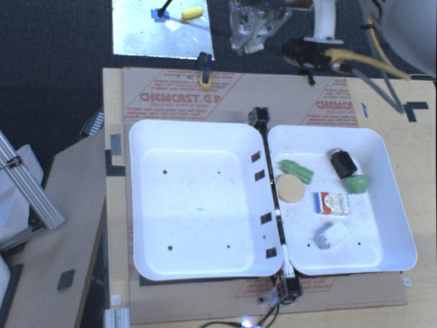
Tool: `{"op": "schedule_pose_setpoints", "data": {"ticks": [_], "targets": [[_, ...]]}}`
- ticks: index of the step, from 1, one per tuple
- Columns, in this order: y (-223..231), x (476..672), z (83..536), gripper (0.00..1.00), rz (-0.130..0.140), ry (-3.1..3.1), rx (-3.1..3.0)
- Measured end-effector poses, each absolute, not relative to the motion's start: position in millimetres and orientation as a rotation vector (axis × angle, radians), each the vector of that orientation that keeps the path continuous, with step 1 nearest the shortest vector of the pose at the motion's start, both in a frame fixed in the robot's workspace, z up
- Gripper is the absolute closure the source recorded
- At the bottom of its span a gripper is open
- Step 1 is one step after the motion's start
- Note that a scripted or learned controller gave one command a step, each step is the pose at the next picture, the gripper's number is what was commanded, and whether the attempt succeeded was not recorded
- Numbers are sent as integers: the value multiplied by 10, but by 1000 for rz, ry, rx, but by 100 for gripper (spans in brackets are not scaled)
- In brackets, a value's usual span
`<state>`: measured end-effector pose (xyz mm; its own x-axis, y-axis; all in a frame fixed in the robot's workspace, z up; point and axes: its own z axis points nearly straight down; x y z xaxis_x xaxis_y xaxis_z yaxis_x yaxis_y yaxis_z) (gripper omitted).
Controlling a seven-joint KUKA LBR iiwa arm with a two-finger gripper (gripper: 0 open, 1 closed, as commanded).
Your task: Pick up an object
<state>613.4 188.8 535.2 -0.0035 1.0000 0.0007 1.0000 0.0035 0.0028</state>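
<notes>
Progress looks nil, we judge: the gripper (254, 27) hangs at the top centre of the frame, beyond the bench edge, well apart from both bins, and we see nothing between its fingers. Every candidate lies in the right bin (392, 183): a green piece (298, 171), tan disc (291, 188), black block (343, 162), small green lump (356, 183), printed box (332, 203) and pale object (330, 236). Reaching, closing and lifting all remain. Glare and clutter blur the jaws, so we cannot tell their spread.
</notes>
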Motion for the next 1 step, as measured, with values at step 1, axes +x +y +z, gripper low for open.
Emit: {"op": "schedule_pose_setpoints", "data": {"ticks": [1], "targets": [[1948, 6193, 5352, 100, 4, 2228, 2213]]}}
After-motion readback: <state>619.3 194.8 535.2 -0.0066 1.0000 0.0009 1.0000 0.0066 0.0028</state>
